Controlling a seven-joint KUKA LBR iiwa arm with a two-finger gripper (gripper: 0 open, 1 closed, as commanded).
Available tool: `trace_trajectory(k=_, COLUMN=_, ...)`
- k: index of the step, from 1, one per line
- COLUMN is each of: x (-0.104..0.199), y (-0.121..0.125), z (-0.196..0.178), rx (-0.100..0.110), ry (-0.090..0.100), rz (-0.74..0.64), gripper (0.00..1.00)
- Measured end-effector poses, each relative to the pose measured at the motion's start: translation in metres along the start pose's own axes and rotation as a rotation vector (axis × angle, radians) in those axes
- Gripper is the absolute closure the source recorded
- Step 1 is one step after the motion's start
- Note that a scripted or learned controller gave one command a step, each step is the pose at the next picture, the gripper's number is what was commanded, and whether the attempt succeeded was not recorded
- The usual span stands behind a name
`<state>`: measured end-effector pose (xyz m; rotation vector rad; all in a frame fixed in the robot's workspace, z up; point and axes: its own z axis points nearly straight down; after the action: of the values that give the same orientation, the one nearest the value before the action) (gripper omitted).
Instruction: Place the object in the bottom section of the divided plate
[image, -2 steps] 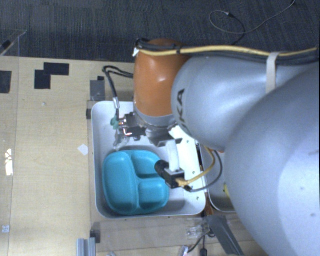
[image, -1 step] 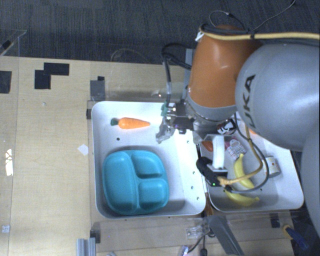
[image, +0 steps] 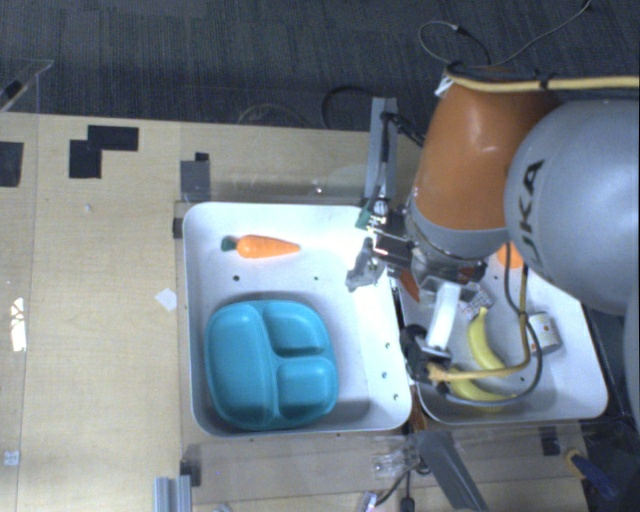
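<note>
Carrot lay near far wall of left bin, apart from divided plate. Hand hovered by bin's right wall; whether wide or narrow could not be told. Risk: hand striking wall on descent; round carrot rolling from off-centre grasp.

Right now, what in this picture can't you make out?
- Right bin, camera view: much of its floor lies under the arm.
- Banana: partly covered by the arm and a cable.
- Orange patch beside the arm: too little shows to name it.
</note>
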<state>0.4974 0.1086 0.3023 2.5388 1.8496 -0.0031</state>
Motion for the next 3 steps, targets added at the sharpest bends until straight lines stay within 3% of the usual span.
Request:
trace_trajectory(k=1, x=-0.050, y=0.092, z=0.033, rx=0.001, ry=0.000, rz=0.257, gripper=0.00)
trace_trajectory(k=2, x=-0.101, y=0.164, z=0.086, rx=0.001, ry=0.000, rz=0.486, gripper=0.00)
trace_trajectory(k=3, x=-0.138, y=0.218, z=0.109, rx=-0.001, ry=0.001, rz=0.387, gripper=0.00)
